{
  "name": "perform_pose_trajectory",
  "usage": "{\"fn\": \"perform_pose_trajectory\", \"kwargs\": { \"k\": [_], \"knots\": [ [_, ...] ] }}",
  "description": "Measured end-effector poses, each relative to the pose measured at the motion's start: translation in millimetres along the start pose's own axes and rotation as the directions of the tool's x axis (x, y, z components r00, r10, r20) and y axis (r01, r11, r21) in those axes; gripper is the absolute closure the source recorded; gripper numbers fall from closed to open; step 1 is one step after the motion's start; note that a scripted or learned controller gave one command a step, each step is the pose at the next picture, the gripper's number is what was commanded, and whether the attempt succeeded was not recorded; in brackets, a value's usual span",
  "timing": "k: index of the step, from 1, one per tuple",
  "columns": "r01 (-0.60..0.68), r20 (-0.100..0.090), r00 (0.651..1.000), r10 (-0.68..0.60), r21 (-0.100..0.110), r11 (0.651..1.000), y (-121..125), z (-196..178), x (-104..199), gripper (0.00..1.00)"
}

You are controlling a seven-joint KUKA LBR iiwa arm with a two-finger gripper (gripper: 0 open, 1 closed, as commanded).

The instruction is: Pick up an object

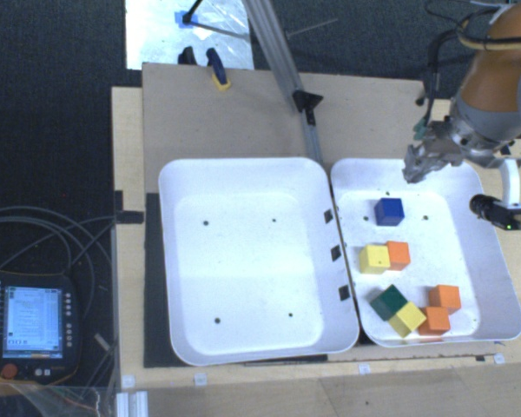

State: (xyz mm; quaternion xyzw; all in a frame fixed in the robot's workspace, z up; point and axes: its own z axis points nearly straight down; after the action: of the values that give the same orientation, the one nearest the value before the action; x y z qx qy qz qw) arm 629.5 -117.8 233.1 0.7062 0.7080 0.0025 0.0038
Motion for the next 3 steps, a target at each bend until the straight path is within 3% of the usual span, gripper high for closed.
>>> {"fn": "perform_pose_trajectory", "kwargs": {
  "k": [1, 2, 3],
  "knots": [
    [0.003, -0.001, 1.0, -0.003, 0.0, 1.0, 11, -52, 5, 1.0],
    [0.003, -0.001, 1.0, -0.003, 0.004, 1.0, 12, -69, 5, 1.0],
    [0.007, -0.003, 1.0, -0.007, 0.009, 1.0, -2, -49, 57, 1.0]
  ]
}}
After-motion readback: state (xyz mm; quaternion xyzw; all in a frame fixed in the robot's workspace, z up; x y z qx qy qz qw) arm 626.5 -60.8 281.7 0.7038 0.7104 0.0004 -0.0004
